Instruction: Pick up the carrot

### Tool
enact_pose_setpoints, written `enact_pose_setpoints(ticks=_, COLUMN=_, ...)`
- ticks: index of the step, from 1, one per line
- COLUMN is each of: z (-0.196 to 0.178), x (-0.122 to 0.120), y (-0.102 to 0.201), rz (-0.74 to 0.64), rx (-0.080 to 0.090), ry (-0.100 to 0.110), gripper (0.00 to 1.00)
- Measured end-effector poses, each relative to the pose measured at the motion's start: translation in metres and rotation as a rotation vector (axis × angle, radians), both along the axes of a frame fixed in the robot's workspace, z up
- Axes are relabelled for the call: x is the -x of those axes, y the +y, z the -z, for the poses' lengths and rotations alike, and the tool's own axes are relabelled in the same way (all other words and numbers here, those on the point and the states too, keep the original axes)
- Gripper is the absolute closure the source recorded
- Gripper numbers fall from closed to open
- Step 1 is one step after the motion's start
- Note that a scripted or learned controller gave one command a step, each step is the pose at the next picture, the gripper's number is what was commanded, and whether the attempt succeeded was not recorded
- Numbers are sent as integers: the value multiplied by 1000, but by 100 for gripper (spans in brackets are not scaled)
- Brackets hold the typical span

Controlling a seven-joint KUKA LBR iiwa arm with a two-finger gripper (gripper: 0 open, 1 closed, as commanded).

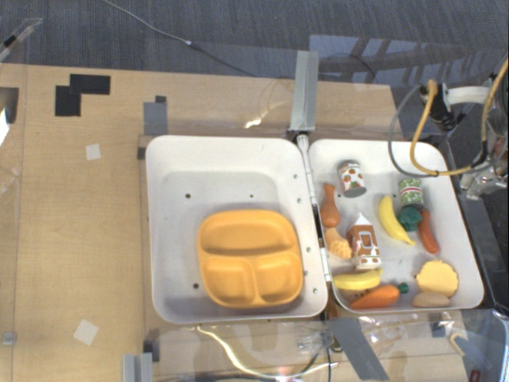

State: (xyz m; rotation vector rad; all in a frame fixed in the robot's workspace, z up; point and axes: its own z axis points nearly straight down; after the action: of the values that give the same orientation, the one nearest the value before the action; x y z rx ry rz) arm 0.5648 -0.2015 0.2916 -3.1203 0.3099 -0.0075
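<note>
The carrot point(375, 296) is orange with a green stub at its right end. It lies flat along the front wall of the right bin point(474, 255), just under a small banana point(357, 280). My gripper point(483, 180) shows partly at the view's right edge, over the right bin's right rim, amid yellow and white cables. It is well apart from the carrot, up and to the right of it, and nothing is seen in it.
The right bin also holds a drumstick point(329, 205), two cans point(351, 178), a carton point(364, 245), a longer banana point(392, 220), a red sausage point(429, 231) and a yellow wedge point(437, 278). An orange divided tray point(250, 257) sits in the left bin point(171, 213).
</note>
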Motion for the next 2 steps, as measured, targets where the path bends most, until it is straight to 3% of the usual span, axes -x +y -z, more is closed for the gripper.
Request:
enact_pose_setpoints(ticks=1, z=-11, x=-1, y=0, rz=2, rx=-2, ry=-9, gripper=100)
enact_pose_setpoints(ticks=2, z=34, x=-62, y=-1, rz=2, rx=-1, ry=4, gripper=100)
